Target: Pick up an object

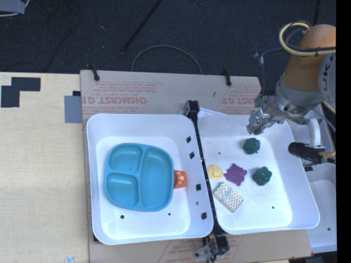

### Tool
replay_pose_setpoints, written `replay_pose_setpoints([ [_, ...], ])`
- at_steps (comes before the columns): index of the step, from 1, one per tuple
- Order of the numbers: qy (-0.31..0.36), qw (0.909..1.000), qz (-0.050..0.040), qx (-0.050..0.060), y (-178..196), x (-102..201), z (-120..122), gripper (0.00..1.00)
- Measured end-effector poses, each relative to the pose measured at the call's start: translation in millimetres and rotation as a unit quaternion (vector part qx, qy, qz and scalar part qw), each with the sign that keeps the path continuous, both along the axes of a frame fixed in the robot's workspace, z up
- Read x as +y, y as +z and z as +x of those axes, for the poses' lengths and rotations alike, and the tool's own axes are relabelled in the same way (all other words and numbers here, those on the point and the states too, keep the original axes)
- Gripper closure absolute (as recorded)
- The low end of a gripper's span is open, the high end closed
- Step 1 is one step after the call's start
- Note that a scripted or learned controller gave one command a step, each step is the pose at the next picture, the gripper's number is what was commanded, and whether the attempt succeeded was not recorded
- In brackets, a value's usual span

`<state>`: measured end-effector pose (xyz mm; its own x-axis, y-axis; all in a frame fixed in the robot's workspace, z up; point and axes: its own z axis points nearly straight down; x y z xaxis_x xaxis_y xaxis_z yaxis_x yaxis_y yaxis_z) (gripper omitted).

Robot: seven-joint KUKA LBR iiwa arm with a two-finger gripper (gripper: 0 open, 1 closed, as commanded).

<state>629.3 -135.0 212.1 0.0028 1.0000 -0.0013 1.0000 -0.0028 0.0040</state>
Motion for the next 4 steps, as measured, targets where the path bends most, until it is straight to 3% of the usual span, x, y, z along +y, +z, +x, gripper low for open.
replay_pose_setpoints([
  [1, 0.002, 1.0, 0.0004, 0.001, 43, -1, 1, 1.0],
  [4, 0.003, 1.0, 0.0015, 0.005, 9, 151, -46, 1.0],
])
